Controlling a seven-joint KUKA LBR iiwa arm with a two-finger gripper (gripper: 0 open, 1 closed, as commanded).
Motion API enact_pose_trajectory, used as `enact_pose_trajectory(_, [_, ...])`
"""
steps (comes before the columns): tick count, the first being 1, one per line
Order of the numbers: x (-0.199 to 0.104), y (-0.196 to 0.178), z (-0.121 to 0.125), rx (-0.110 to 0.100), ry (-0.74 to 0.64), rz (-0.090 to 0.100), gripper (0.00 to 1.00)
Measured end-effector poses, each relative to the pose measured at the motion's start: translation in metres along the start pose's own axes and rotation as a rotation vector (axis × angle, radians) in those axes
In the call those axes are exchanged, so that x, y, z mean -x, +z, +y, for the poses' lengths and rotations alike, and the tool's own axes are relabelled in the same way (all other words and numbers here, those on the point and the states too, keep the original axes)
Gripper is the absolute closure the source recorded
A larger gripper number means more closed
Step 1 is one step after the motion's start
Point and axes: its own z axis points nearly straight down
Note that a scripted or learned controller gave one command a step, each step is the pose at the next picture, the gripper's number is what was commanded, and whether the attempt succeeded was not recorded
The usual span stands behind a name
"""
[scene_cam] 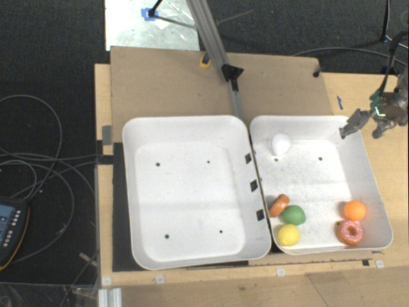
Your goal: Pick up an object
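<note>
The right bin [319,171] holds several small items. A white ball [280,144] lies near its far left corner. At the near left sit an orange carrot-like piece [278,204], a green ball [294,215] and a yellow ball [288,235]. An orange ball [354,210] and a pink doughnut [350,232] lie at the near right. My gripper [364,125] hangs at the view's right edge, over the bin's far right corner, its two fingers spread apart with nothing between them.
The left bin [188,190] stands beside the right one, with black clips along the shared rim. A grey pole [211,31] slants across the brown board behind the bins. Cables lie on the dark floor at left.
</note>
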Motion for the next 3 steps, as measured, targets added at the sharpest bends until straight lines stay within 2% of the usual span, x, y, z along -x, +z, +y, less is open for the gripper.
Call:
enact_pose_trajectory(1, [0.0,-0.002,0.001,0.003,-0.002,-0.002,0.0])
enact_pose_trajectory(3, [-0.018,0.107,-0.006,-0.002,0.002,0.001,0.0])
